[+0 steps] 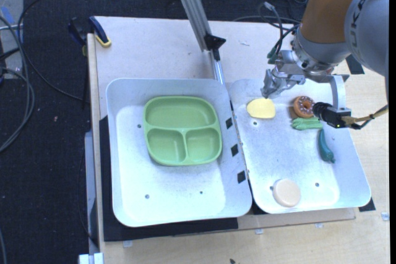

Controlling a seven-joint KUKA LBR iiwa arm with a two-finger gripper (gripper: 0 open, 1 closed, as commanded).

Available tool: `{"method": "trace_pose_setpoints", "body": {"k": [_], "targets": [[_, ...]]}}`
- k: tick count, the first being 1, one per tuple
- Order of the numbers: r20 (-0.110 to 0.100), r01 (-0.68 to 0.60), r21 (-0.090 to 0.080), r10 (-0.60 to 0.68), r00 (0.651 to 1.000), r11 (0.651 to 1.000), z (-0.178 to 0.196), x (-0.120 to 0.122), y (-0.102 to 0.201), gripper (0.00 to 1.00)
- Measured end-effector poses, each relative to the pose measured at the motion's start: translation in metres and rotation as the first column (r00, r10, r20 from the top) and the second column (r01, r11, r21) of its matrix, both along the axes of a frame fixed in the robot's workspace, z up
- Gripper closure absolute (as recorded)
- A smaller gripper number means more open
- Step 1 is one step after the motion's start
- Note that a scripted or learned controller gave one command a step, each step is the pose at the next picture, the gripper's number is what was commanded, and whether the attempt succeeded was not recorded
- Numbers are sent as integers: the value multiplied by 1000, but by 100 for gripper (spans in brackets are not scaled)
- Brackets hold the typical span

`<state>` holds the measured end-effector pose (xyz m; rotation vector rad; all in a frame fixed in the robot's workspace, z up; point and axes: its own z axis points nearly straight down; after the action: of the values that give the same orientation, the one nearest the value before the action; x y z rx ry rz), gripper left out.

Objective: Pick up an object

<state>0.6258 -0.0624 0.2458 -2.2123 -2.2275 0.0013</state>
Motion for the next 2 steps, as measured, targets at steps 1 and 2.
{"method": "trace_pose_setpoints", "body": {"k": [1, 2], "targets": [[1, 0, 0, 0, 1000, 1000, 4, -11, 47, 100], [1, 1, -1, -1, 1000, 1000, -8, -10, 101, 100]]}}
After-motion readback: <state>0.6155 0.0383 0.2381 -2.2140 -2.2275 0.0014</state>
